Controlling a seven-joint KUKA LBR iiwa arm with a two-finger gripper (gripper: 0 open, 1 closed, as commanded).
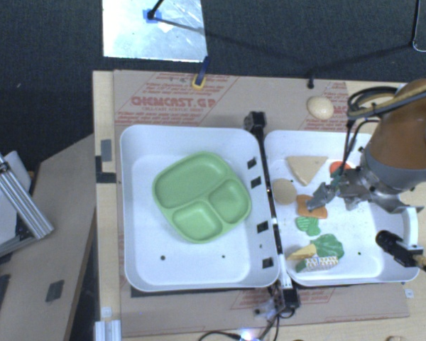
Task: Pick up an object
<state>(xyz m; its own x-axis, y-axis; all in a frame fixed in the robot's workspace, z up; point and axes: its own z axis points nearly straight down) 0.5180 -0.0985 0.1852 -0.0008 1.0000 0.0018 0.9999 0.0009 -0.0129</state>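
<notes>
My gripper (318,199) reaches into the right bin (394,272) from the right, its fingertips low over a small orange-brown piece (312,209). Whether it grips anything is not visible. Around it lie a tan wedge (307,168), a round tan piece (284,190), a red-orange piece (336,167), a small green leafy piece (309,225), a larger green leafy piece (329,246) and a yellow and patterned piece (311,256).
The left bin (138,261) holds a green divided plate (201,197). A black divider (265,190) runs between the bins. A beige egg-shaped object (320,107) rests on the cardboard behind the right bin. The arm's grey wrist and orange band (405,144) overhang the bin's right side.
</notes>
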